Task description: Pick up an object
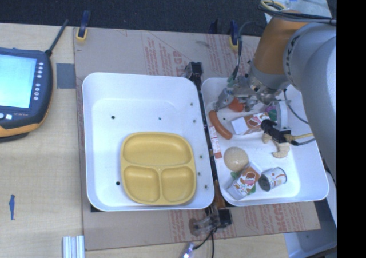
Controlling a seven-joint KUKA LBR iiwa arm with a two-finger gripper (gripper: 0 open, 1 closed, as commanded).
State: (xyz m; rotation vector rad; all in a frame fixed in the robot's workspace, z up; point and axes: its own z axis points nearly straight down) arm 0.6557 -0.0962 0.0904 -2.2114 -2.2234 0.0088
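- Arm (297, 51): reaches over the right bin's (309, 187) far end.
- Left bin (91, 137): holds a yellow tray (157, 166).
- Gripper (243, 94): low at the right bin's far left corner; I cannot tell whether it is open or closed.
- Sausage (220, 124): near the gripper, along the bin's left wall.
- Ball (235, 158): mid-bin, well apart from the gripper.
- Can (272, 178): at the near end.
- Red piece (236, 104): just beside the gripper, on its near side.

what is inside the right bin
A sausage, a tan ball, a can, another can, a red-and-white packet and a tan scrap lie in the right bin. The arm covers its far corner, so anything beneath it is hidden, save part of a red thing.
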